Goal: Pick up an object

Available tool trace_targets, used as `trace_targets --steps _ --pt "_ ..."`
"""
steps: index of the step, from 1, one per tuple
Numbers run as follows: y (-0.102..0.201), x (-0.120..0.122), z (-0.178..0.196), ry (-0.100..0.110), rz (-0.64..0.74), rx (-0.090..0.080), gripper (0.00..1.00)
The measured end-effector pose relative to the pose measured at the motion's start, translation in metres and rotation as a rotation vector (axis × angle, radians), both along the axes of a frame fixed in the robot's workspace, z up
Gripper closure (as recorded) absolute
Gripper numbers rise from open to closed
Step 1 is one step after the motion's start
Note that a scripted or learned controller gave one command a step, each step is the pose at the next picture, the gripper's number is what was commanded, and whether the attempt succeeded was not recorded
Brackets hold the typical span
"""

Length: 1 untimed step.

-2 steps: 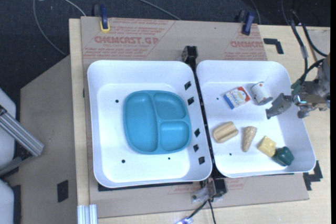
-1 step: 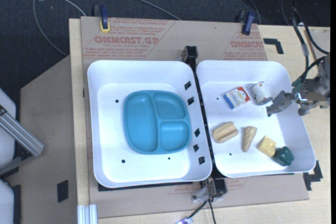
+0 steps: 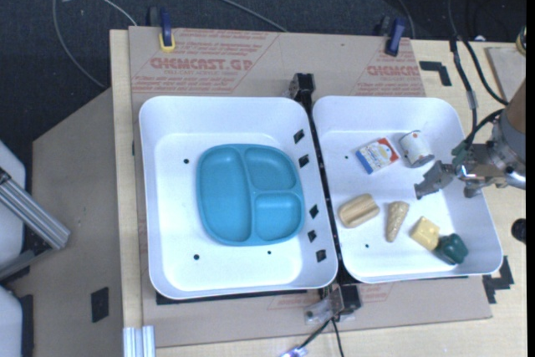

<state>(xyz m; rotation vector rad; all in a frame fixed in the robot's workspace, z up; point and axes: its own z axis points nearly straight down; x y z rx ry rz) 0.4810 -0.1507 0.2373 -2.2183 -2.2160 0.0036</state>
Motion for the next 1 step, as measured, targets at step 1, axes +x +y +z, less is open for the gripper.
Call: trace_targets --steps 1 --pt "0.0033 0.0081 -0.0473 0.0 0.001 0.0 0.0"
